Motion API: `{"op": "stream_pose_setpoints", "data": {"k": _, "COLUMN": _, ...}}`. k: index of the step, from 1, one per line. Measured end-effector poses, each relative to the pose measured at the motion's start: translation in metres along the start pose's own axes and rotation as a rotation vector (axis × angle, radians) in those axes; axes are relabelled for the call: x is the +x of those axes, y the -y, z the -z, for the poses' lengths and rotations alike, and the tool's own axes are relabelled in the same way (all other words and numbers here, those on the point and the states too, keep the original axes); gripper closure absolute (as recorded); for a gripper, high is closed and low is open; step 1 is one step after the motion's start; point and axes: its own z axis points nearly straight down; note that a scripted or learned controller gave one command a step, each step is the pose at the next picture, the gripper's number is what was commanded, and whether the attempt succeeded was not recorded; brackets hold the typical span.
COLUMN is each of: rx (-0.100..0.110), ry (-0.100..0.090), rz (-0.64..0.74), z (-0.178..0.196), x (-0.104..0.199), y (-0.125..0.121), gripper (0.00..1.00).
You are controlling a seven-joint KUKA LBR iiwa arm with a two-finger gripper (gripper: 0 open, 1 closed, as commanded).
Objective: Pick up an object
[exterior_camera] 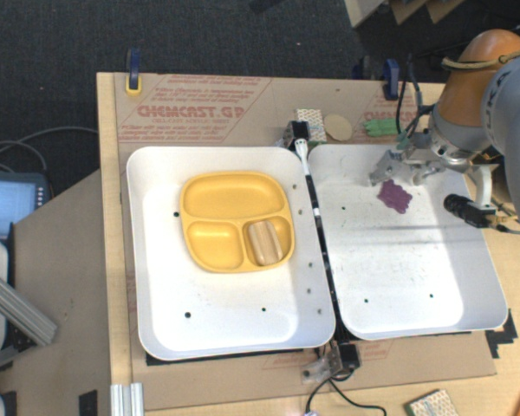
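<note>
Item one, your target: a small purple object (396,197), matte, irregular and blocky in outline, lying flat on the floor of the right bin (416,293), in its far half and well clear of the walls.

Item two: the gripper (405,168), grey metal, hanging just above and behind the purple object at the right bin's far edge, on the grey arm with its orange band (484,68). You cannot tell from here how it is set, and nothing is seen in its hold.

Item three: the left bin (156,302), holding a yellow divided tray (234,198). In the tray's near right compartment you find a tan, rounded block (262,242).

Item four: the cardboard-covered bench (199,102) under both bins.
</note>
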Motion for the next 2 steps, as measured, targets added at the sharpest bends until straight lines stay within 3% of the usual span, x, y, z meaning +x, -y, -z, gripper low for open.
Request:
{"op": "stream_pose_setpoints", "data": {"k": 1, "rx": 0.011, "ry": -0.003, "rz": -0.006, "z": 0.0, "x": -0.004, "y": 0.032, "gripper": 0.0}}
{"op": "stream_pose_setpoints", "data": {"k": 2, "rx": 0.004, "ry": 0.0, "rz": -0.006, "z": 0.011, "x": -0.005, "y": 0.03, "gripper": 1.0}}
